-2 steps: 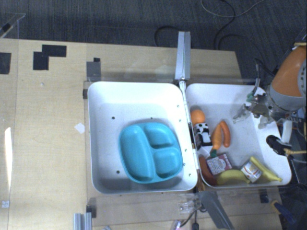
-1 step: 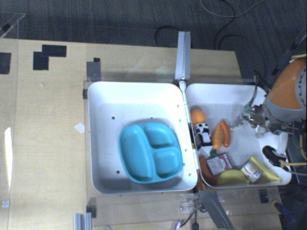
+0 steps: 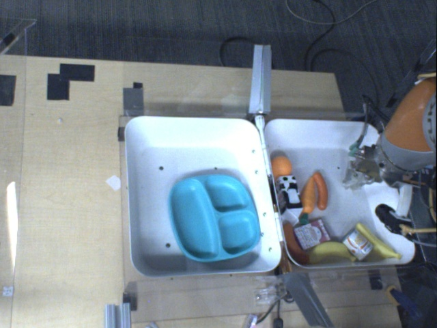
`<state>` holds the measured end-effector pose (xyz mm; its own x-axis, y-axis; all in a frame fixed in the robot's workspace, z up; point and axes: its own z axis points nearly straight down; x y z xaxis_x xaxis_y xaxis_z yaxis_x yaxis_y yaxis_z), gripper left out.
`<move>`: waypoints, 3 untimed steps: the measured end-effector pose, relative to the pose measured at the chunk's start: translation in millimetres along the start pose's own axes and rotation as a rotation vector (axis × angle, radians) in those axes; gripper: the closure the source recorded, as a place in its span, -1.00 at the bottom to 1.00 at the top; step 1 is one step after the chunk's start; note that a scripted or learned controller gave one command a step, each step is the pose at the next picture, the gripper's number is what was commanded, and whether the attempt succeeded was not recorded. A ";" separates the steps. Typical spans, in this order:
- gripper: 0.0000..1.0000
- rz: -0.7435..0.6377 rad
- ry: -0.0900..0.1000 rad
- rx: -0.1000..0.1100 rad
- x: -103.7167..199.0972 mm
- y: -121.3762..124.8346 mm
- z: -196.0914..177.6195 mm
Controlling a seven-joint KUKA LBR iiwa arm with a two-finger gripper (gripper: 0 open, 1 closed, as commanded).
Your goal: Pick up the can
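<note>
Two bins side by side on the bench

The left bin (image 3: pixel 136 183) holds a divided tray (image 3: pixel 213 217). In the right bin (image 3: pixel 321 139), the can (image 3: pixel 358 244) lies near the front edge, touching a banana (image 3: pixel 341 251), with a carrot (image 3: pixel 315 191) behind them.

A single camera looks down from above the bench at a slight slant, far enough back to take in both white bins: the left bin (image 3: pixel 136 203) sits at frame centre, the right bin (image 3: pixel 341 142) toward the right edge. Dark floor (with loose cables) fills the top of the frame, and the arm (image 3: pixel 413 125) enters at right.
</note>
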<state>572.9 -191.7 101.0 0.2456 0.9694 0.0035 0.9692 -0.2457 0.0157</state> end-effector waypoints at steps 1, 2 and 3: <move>-1.00 0.000 0.000 0.000 -0.1 0.0 0.0; 1.00 -0.003 0.001 -0.004 1.3 1.8 -11.4; -1.00 -0.003 0.001 -0.004 1.2 1.7 -11.3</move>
<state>574.7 -191.0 112.4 0.2431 0.9700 0.0043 0.9698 -0.2431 0.0201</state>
